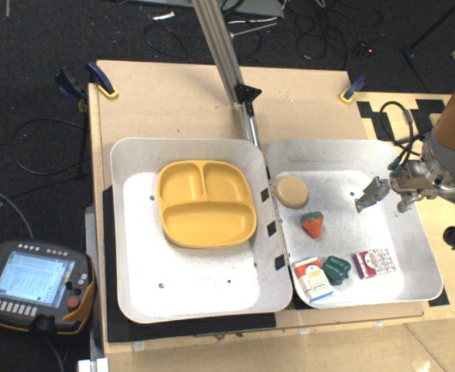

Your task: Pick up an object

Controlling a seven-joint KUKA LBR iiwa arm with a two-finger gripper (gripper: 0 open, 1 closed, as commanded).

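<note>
At the far lower left of the frame I see a handheld control pendant (33,285) lying on the dark floor beside the table (173,99). Moving right, the left bin (134,208) holds a yellow divided plate (207,203), sitting in its upper middle with three compartments facing up.

Past the seam between the bins, the right bin (343,153) carries the loose objects. A round tan disc (292,191) lies near its upper left, and a red strawberry (313,224) sits just below and slightly right of it. Along the lower edge I see a small white and red carton (314,279), touching a dark green piece (336,269) on its right, and further right a red and white packet (375,263), apart from the green piece.

At the right of the frame, the gripper (384,194) hangs over the right bin's upper right area, well apart from every object. Its fingers (369,195) look spread, with nothing between them, and the grey arm (448,153) leads off the right edge.
</note>
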